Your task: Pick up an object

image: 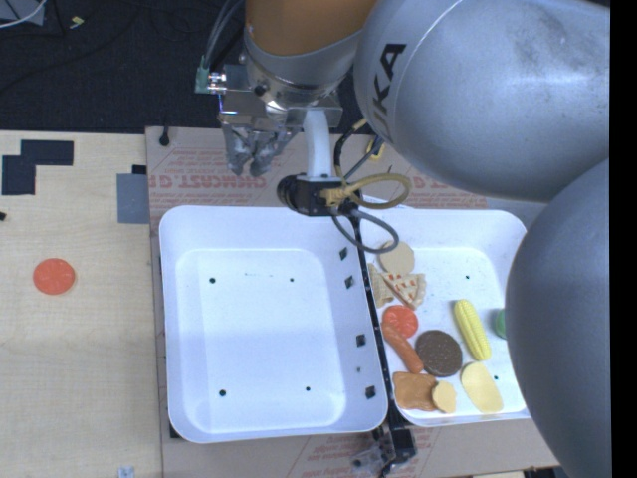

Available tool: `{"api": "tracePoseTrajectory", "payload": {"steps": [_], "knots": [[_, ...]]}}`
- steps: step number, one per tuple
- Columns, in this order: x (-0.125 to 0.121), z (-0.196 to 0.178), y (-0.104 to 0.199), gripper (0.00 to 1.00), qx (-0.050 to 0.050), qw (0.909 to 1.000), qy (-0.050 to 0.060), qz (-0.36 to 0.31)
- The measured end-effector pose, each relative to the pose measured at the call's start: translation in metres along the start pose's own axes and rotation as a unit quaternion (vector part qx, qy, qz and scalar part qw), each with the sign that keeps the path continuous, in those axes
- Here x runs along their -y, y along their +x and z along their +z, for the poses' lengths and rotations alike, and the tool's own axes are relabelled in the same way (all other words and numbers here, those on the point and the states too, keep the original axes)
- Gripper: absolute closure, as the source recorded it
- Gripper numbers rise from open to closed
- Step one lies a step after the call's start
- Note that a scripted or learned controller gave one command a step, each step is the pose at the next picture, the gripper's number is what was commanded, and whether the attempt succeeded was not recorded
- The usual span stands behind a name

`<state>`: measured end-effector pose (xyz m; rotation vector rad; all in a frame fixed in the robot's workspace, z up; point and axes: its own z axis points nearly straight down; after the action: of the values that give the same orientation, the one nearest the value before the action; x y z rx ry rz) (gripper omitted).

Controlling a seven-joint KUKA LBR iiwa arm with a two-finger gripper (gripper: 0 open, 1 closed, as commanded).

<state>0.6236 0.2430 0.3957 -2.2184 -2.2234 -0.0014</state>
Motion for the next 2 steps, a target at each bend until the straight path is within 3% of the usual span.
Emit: {"api": "tracePoseTrajectory", "payload": {"steps": [2], "knots": [[0.026,-0.048,0.000,1.00,0.000,1.0000,0.001,0.000]]}}
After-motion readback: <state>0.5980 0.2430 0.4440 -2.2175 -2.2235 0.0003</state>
